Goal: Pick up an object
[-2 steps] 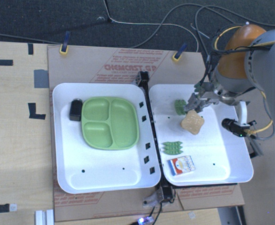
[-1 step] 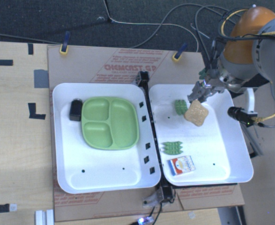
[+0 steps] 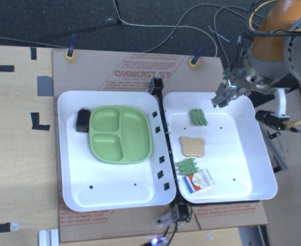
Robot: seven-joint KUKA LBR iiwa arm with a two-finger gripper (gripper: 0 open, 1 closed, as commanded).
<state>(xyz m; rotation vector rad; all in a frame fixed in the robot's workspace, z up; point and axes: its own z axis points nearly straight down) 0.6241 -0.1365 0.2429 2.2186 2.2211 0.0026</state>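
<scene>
Two shallow white bins sit side by side on my tabletop (image 3: 17,152), a pale wood surface with black tape marks, and a sheet of printed cardboard (image 3: 140,70) lies under both, pinned at its far edge by two yellow-and-blue clamps. Beyond that edge the floor is dark carpet with thin cables trailing across it.

My claw (image 3: 220,100) hovers over the far right corner of the right bin (image 3: 242,152), just inside its rim, with my grey wrist and orange band up behind it. I can't tell from here how my fingers stand, and I see nothing between them.

Four small things lie in the right bin, all toward its left half: a knobbly green block (image 3: 198,117) nearest my claw, a flat tan toast-shaped piece (image 3: 193,147) in the middle, a spiky green leafy piece (image 3: 186,165) below it, and touching that a red, white and blue packet (image 3: 198,181). The right half of this bin's floor is bare white plastic.

In the left bin (image 3: 88,188), a smooth green divided plate (image 3: 121,135) with three compartments sits centrally, with a small black block (image 3: 83,120) just beside its left rim. Black clips line the seam between the bins.
</scene>
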